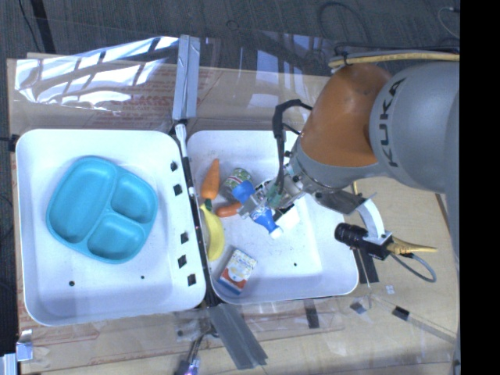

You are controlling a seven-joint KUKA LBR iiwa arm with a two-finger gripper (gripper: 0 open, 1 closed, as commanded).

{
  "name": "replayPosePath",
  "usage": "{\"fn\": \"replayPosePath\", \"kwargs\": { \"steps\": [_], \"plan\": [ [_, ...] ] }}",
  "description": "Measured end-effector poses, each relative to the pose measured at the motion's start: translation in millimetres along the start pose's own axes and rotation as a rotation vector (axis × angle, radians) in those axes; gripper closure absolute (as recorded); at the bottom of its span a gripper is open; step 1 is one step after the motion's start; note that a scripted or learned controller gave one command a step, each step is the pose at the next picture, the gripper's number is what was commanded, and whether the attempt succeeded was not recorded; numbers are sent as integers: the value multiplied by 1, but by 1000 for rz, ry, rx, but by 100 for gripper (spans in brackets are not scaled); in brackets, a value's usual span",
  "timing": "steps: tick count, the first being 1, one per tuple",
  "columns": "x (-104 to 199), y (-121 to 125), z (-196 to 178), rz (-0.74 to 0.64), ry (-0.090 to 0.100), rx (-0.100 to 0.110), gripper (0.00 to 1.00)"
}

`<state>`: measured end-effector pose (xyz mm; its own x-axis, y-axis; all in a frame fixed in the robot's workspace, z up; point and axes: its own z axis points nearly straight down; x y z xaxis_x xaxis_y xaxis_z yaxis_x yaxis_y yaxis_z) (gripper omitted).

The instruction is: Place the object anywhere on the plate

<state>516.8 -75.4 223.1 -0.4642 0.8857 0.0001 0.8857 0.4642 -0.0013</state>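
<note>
small blue-and-white bottle [269, 219] lies on its side in the right bin [332, 276], just under the claw [275, 198]; likely the target, though that is a guess. judged light, rigid plastic, smooth and prone to roll; best taken across the body, not at the cap. claw state: cannot tell.

right bin also holds a can [237, 186], two carrots [211, 178], a banana [212, 233] along the left wall, and a small carton [237, 270] near the front.

left bin [31, 209] holds the blue sectioned plate [101, 208], nothing on it. bins sit side by side on the counter [422, 287].
</note>
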Motion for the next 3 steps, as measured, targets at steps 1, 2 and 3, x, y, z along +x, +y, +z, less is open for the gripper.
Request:
{"fn": "replayPosePath", "kwargs": {
  "steps": [1, 2, 3],
  "plan": [
    [86, 84, -5, -100, 0, 0, 100],
    [138, 138, 50, -81, 1, 4, 100],
    [138, 138, 50, -81, 1, 3, 0]
  ]
}}
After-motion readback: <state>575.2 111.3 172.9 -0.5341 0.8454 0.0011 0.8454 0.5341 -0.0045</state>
